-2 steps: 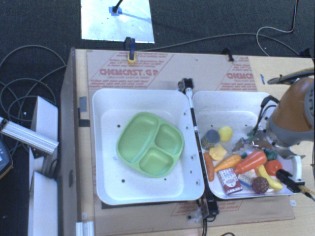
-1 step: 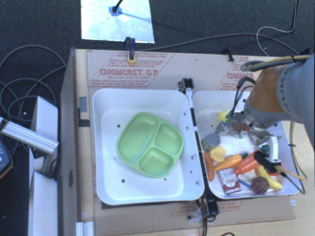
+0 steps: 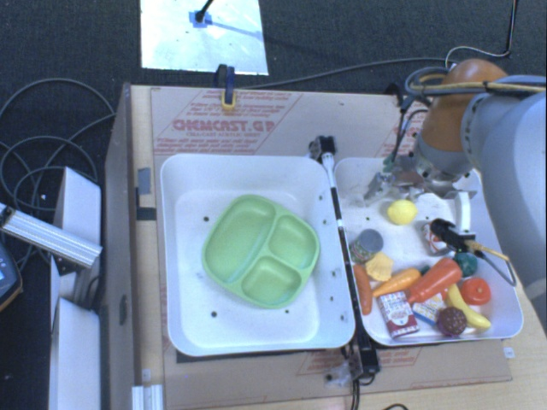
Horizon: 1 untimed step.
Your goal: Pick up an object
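Nearest the camera: table (image 3: 256,367) edge, bearing two white bins. Left bin (image 3: 184,229) with a green divided plate (image 3: 261,250); right bin (image 3: 504,314) crowded with toy food. Tool (image 3: 386,182) poised near the bin's far corner, just beside the yellow lemon (image 3: 402,212); finger state cannot tell. Best to descend centred on the lemon, clear of the wall, then close.

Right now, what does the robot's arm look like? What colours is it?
The arm is fat, round and smooth grey, with a shiny orange band above the wrist. Thin cables loop beside that band. At its end is a small metal tool in silvery grey, much thinner than the arm.
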Tool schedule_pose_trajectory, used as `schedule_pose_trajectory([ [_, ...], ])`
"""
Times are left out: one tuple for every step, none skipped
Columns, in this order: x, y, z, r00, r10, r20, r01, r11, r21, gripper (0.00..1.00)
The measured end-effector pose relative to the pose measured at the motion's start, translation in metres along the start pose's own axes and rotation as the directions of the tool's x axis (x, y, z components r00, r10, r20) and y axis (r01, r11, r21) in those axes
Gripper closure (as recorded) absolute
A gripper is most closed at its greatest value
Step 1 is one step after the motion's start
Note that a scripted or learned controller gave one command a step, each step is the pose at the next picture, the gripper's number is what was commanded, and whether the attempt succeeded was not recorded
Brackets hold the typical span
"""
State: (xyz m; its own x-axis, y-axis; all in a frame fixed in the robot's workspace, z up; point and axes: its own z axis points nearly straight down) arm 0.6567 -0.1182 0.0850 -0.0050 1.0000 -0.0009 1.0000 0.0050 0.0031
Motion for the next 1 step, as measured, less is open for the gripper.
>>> schedule_pose_trajectory([
  [0.0028, -0.027, -0.0107, 1.0, 0.003, 0.0, -0.003, 1.0, 0.001, 0.0],
])
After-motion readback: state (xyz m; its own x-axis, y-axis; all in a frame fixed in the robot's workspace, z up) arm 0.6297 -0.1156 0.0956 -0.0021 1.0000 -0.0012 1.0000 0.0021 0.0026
